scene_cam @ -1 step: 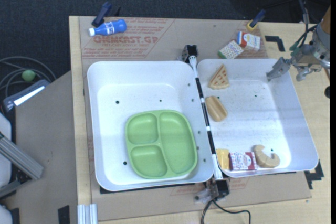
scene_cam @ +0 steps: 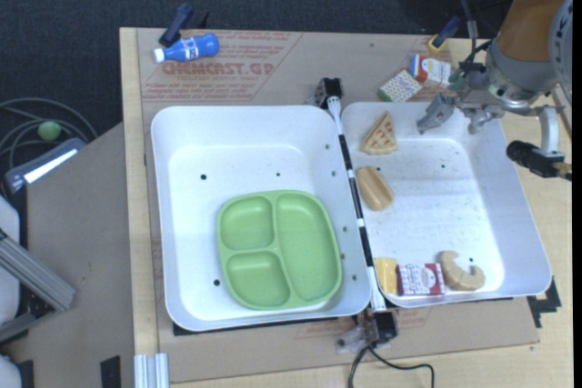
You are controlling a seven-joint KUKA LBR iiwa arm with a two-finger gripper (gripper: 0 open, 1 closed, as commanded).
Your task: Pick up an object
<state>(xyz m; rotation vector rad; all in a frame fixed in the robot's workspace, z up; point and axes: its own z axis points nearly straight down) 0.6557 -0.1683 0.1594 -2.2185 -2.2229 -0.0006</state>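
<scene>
My gripper [scene_cam: 453, 119] hangs over the far edge of the right bin [scene_cam: 509, 195], its two fingers spread open with nothing between them. A waffle wedge [scene_cam: 379, 135] lies to its left in the bin's far left corner. Below that, against the left wall, sits a tan bread roll [scene_cam: 374, 187]. Along the near edge lie a yellow block [scene_cam: 386, 275], a red and white packet [scene_cam: 420, 279] and a curved tan pastry [scene_cam: 461, 273].
A green divided plate [scene_cam: 277, 248] rests in the left bin [scene_cam: 182, 159]. A blue and white bottle [scene_cam: 186, 47] lies on the bench behind it. Small boxes [scene_cam: 400, 86] sit on the bench just behind the right bin, near the gripper.
</scene>
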